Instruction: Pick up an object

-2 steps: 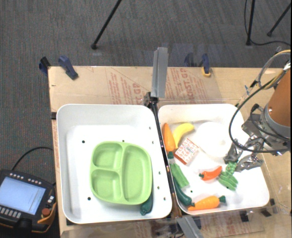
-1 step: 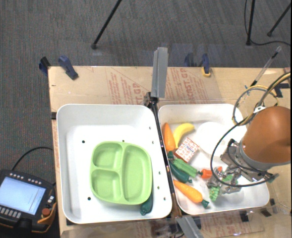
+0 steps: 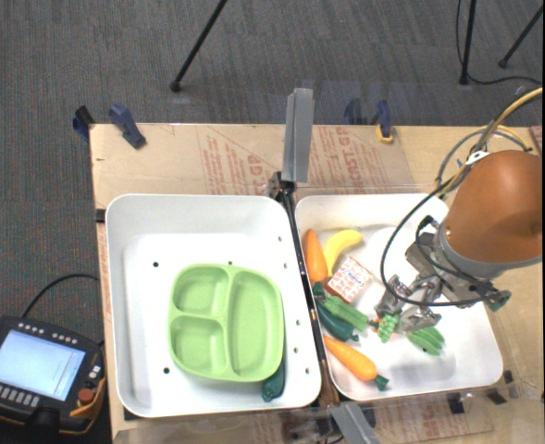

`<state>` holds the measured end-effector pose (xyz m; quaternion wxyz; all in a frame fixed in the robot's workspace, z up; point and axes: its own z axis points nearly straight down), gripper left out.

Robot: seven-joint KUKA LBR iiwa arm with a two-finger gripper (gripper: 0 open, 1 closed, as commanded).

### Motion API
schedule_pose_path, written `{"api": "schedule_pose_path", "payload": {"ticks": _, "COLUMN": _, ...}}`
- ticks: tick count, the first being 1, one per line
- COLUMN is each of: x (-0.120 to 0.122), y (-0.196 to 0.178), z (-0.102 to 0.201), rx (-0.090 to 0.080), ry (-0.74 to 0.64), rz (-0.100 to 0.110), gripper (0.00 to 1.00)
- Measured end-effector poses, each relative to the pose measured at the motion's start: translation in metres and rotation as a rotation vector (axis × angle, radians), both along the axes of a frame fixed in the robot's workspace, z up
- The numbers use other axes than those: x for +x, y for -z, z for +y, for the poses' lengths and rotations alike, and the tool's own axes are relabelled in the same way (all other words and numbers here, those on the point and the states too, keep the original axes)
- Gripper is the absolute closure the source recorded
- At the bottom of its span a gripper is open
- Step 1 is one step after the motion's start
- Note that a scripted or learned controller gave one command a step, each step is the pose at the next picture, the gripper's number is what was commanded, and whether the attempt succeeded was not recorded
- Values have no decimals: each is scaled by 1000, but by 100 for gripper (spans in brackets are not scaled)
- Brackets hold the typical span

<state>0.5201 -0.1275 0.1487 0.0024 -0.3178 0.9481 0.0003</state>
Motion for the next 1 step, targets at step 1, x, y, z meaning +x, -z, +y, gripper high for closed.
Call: {"api": "schedule_pose_path", "payload": {"ticks": 1, "x": 5, "y": 61, "z": 23, "rx": 1, "ry": -455, "rz": 3, "gripper": 100}}
